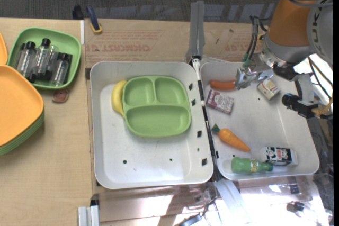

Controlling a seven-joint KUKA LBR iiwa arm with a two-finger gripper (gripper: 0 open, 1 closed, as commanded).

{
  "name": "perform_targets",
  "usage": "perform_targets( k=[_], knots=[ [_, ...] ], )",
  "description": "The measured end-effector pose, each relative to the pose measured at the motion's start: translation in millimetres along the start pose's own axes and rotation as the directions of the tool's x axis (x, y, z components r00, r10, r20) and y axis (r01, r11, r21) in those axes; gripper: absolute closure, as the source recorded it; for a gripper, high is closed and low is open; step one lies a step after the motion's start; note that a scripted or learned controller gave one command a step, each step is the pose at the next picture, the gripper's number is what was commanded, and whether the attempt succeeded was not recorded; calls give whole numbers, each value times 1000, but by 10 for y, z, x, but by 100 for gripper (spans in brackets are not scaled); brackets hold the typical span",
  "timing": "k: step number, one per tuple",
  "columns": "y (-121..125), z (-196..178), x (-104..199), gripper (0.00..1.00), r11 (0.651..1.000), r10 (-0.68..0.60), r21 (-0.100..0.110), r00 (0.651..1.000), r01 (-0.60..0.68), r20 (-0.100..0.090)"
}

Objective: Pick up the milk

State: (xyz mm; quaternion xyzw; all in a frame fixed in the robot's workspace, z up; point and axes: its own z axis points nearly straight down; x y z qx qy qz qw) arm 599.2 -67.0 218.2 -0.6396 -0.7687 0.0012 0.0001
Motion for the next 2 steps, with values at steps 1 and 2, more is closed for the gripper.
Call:
perform_targets(
  k=[1, 2],
  knots=[
    [-57, 279, 186, 100, 951, 310, 3, 951, -310, 0],
    [-229, -177, 217, 100, 947, -322, -2, 947, 322, 0]
  ],
)
